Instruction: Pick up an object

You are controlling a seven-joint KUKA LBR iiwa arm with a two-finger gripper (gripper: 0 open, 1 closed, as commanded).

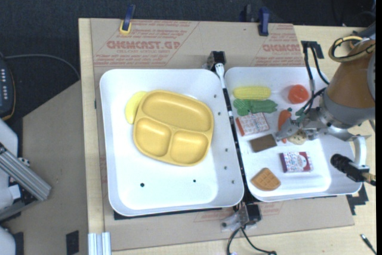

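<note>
From above: gripper point(293, 131) low in the right bin point(343, 188), between the orange carrot piece point(283, 119) and a small red-and-white item point(298, 138) — grip state not clear. Nearby, corn cob point(252, 92), green leaf point(255, 106), tomato point(298, 93), brown block point(262, 143), waffle point(265, 179). Left bin point(119, 188) — yellow divided plate point(172, 126).

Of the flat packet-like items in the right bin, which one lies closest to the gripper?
The brown rectangular piece: it lies just left of the gripper, between the checked red-and-white packet above and the red-labelled packet below.
</note>
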